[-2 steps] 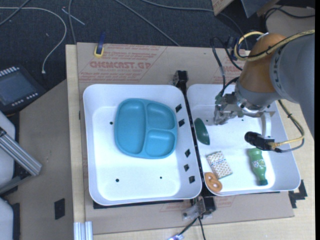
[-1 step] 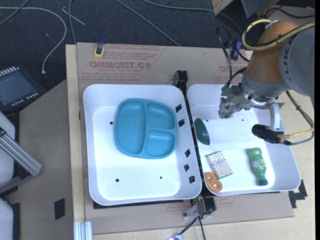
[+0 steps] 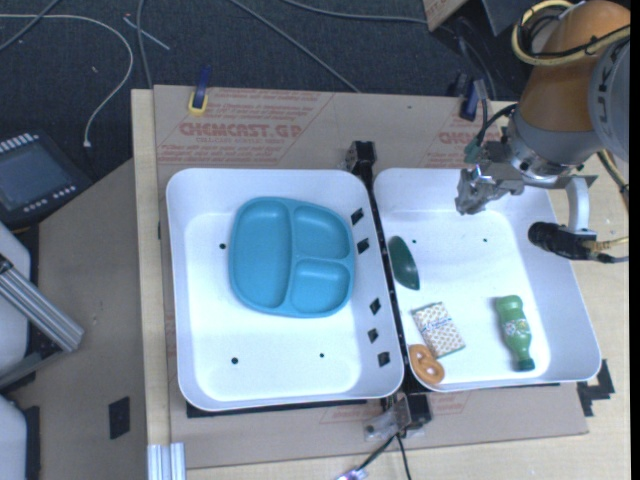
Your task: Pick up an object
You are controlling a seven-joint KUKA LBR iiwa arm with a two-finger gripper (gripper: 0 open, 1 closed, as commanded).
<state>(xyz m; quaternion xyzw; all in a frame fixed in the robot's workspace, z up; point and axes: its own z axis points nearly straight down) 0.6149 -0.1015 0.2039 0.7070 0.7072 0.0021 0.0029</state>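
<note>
Arm comes in from the right, orange band above the wrist, pincer (image 3: 473, 200) hanging over the far-left part of the right bin (image 3: 560, 268). Finger spread: cannot tell, the tips are a dark blur from this slanted top view. Nothing visible between them, and they look apart from every object in the bin.

Right bin contents (all toward the near half): dark green leaf-shaped piece (image 3: 404, 262) against the left wall, just beside the divider between the bins; small patterned packet (image 3: 439, 329) nearer the camera; orange ring-shaped item (image 3: 428, 365) just beside the packet at the near-left corner; green bottle (image 3: 514, 332) lying on its side toward the near-right. Packet and bottle well apart. Leaf piece is the closest object to the pincer, though not under it.

Left bin (image 3: 200, 298) holds a blue divided plate (image 3: 292, 256), three compartments, sitting flat toward the far side.

Both bins rest on a cardboard-covered table (image 3: 280, 118) with printed red lettering. Loose cables (image 3: 110, 38) on the dark floor beyond.
</note>
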